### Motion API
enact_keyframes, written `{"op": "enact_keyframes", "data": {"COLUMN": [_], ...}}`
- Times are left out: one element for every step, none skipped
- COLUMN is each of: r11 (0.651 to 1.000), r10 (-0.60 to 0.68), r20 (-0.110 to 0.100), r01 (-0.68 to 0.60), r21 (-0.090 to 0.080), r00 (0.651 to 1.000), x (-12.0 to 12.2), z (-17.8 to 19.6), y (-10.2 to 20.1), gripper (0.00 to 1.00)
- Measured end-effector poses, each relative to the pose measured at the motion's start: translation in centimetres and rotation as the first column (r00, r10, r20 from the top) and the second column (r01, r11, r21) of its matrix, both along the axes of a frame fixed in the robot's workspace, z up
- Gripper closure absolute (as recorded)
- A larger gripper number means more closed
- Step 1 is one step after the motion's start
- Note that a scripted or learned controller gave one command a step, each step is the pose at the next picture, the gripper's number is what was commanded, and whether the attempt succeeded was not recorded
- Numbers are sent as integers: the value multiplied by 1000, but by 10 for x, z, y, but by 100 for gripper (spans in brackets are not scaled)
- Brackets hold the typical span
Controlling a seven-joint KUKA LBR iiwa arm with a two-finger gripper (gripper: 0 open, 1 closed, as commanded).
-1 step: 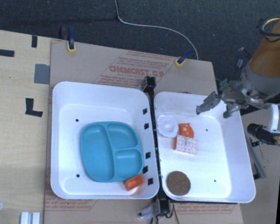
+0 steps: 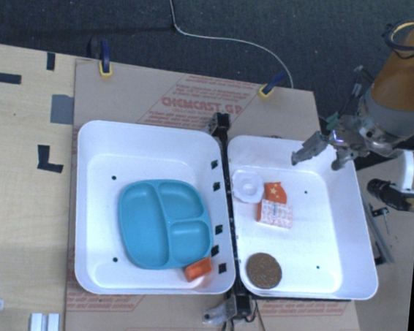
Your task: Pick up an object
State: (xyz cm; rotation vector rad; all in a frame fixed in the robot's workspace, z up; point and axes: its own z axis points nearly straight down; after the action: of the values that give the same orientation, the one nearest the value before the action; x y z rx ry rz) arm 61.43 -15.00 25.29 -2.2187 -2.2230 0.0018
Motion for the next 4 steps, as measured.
{"op": "enact_keyframes", "data": {"r11": [1000, 1000, 1000, 1000], "r10": [-2, -1, -2, 1], "r20": [-5, -5, -1, 1], "r01": [2, 1, 2, -1], "r21": [0, -1, -1, 1], "r00": [1000, 1000, 1000, 1000], "x": [-9, -12, -11, -10], "z": [-52, -96, -158, -145], "y": [-6, -9, -13, -11], "gripper": [0, 0, 0, 100]}}
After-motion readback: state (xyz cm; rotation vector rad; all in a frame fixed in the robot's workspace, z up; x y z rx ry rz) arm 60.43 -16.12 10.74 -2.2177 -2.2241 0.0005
